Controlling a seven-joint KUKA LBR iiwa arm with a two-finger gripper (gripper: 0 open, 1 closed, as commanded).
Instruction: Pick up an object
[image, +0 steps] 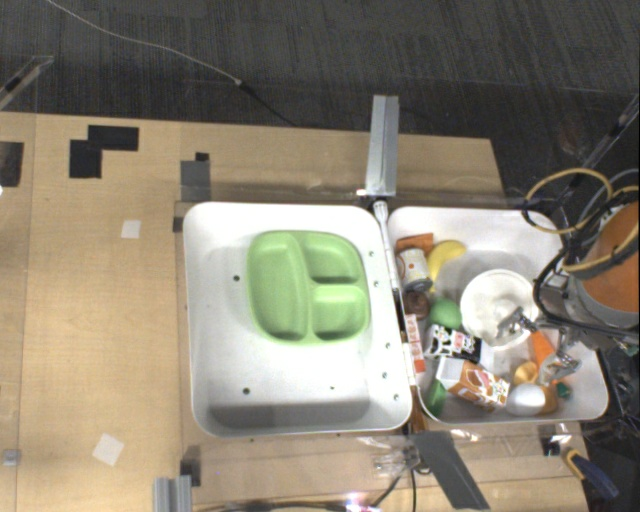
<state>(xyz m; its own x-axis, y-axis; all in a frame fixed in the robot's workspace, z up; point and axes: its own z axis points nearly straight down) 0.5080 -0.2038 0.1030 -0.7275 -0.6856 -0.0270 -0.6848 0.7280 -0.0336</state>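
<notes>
Arm at the right bin (596, 395) of a wooden worktop (90, 330), the jaws (520, 322) low over a heap of small things.

The jaws sit at the right edge of a white bowl (490, 300); whether they are released or clenched cannot be told, and no thing is seen between them. Just right of the jaws and a little below lies an orange carrot-like piece (541, 348). Below them lie a white egg-shaped thing (527, 398) and a printed carton (478, 385). To their left lie a black-and-white carton (452, 343) and, higher up, a yellow banana (446, 255) beside a small can (412, 268). Well to the left, in the other bin (215, 400), rests a green divided plate (305, 287).
</notes>
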